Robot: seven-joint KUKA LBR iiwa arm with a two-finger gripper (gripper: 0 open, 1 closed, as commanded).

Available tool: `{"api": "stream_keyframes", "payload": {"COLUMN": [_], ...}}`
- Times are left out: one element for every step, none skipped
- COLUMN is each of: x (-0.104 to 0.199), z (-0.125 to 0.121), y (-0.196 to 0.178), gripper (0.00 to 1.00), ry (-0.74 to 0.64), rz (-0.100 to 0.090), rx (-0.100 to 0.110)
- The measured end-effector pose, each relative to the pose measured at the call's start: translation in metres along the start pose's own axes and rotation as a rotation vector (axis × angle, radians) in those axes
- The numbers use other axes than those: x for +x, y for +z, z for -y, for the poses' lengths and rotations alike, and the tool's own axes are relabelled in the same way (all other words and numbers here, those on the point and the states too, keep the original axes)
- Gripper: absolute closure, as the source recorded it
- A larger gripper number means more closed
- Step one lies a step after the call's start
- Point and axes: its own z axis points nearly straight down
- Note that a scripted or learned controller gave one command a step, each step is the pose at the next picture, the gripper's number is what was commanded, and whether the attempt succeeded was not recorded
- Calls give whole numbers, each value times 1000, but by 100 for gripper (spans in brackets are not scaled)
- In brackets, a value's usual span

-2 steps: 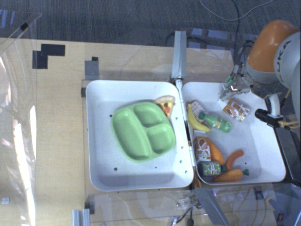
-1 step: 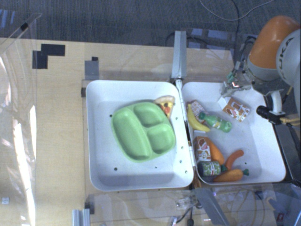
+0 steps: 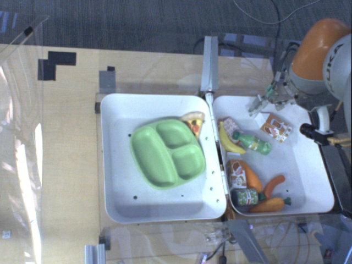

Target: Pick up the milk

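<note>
A carrot (image 3: 269, 204) is seen well below the milk carton (image 3: 275, 128); just above it the gripper (image 3: 268, 105) is held spread, empty

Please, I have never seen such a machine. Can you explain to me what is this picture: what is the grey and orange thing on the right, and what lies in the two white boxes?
One camera fixed above the bench looks down at a slant. The grey and orange thing is a robot arm reaching in from the right. Its hand hovers over the far edge of the right bin; I see nothing held in it.

The left bin holds a green divided plate and a toy pizza slice at the plate's far right corner.

The right bin holds toy food: a banana, a green bottle, a small orange and white carton, likely the milk to pick up, plus carrots and other small items near the front.
</note>
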Motion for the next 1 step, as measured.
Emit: {"api": "stream_keyframes", "payload": {"x": [-11], "z": [39], "y": [-18], "gripper": [0], "ry": [-60], "rz": [-16], "rx": [50]}}
